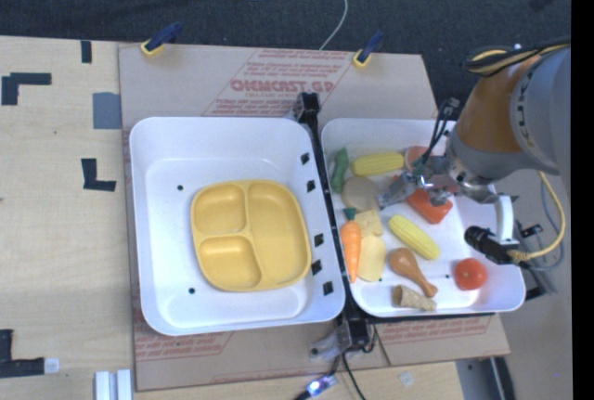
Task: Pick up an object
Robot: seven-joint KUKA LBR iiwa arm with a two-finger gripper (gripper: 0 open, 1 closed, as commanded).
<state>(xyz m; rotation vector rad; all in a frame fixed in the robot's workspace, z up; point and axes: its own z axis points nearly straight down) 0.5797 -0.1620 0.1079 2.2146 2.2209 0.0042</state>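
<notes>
**Arm parked over the right bin, no clear grab**

Watching the overhead feed here. The arm (pixel 506 115) comes in from 3 o'clock and its gripper (pixel 415 182) sits low over the upper middle of the right bin (pixel 492 301). Honestly I can't tell how far the fingers are spread; they're a dark smudge from this angle, and I see nothing clearly pinched between them.

Stuff around the gripper: a red-orange piece (pixel 431 205) just at its 4 o'clock, maybe touching, hard to say. A corn cob (pixel 378 164) lies at its 10 o'clock, and a second cob (pixel 414 237) at 6 o'clock. Further toward 6 there's a drumstick (pixel 411 269) and a tomato (pixel 471 273) near the bin's lower right corner. A carrot (pixel 352 250) lies along the bin's left wall, with a pale yellow wedge (pixel 371 256) right beside it.

The left bin (pixel 148 203) holds a yellow divided tray (pixel 251 234), sitting flat around its centre.
</notes>
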